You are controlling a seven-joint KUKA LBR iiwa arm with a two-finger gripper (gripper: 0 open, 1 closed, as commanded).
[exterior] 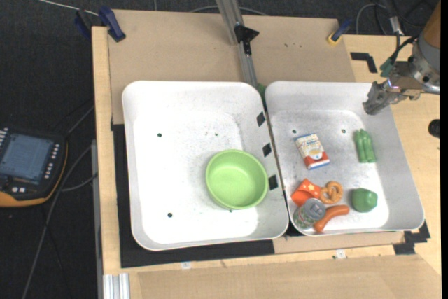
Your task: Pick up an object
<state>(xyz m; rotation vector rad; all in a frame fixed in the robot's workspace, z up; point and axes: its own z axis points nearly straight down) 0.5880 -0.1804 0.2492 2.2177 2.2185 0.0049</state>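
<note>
Down at the near edge of the right bin point(402, 171) sat the clutter: a small grey dish point(309, 213) with a red sausage point(330, 216) lying across it, an orange piece point(306, 190) and a pretzel point(333, 190) just behind, and a round green toy point(363, 200) off to the right. Further back stood a little carton point(312, 150) on its own, white with a blue and red print, and a green ridged piece point(364, 146) lay alongside the right wall. Over in the left bin point(140, 122) a green bowl point(236, 179) rested alone near the divide.

And the hand point(375, 99) hung over the far right corner of the right bin, above the rim, with nothing between its fingers; whether they were spread or closed, I couldn't tell from where I stood.

Any of these would have done for a pick, and they all looked like light plastic toys, stiff enough not to crush. My money was on the carton: flat sides, clear space all round, so the fingers could close across its narrow width without nudging anything. That ridged green piece was nearest the hand, though, and its ribs looked likely to give some grip, but it sat near the wall. Round toy, likely to roll out. Sausage and dish, overlapping, a messy grab. Bowl, wide and smooth, best taken by the rim if at all.
</note>
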